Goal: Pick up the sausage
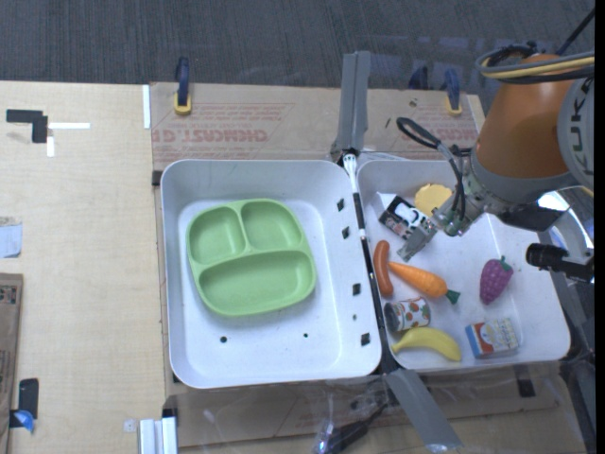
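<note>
Two white bins sitting on the desk [76, 253]. Left bin [180, 282]: one green divided plate [250, 256]. Right bin [544, 334]: one sausage [382, 267] lying at 9 o'clock of one carrot [421, 279], one banana [427, 342], one can [405, 314], one strawberry [494, 280], one small carton [492, 337]. Gripper [417, 241] hovering at 1 o'clock of the sausage, holding nothing; can't tell its opening.

bins [180, 282]: glossy white plastic | divided plate [250, 255]: matt green plastic | bench [76, 253]: pale smooth wood
</note>
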Controlling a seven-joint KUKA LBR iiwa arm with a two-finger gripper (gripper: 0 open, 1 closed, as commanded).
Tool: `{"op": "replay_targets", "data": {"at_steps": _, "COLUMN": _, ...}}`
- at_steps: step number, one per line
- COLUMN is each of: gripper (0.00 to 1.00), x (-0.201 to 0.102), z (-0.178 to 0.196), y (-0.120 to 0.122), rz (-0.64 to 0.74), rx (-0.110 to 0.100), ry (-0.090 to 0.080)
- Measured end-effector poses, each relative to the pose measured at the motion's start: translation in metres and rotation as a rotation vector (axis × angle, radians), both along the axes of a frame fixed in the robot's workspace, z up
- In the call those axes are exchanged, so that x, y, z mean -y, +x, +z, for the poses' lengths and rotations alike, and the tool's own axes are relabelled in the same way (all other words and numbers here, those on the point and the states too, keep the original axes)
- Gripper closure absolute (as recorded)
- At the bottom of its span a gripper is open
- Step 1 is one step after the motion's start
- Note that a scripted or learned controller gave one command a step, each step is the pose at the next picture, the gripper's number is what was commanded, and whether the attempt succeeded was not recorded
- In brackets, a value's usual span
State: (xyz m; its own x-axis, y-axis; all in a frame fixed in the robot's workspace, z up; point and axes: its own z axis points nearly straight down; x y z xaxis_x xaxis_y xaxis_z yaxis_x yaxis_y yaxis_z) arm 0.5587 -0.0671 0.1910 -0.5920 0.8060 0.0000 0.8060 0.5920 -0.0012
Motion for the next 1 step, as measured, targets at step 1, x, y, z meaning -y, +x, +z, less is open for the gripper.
{"op": "replay_targets", "data": {"at_steps": 1, "gripper": 0.0, "x": -0.0323, "z": 0.0001, "y": -0.0072, "rz": 0.023, "rx": 0.0, "ry": 0.0}}
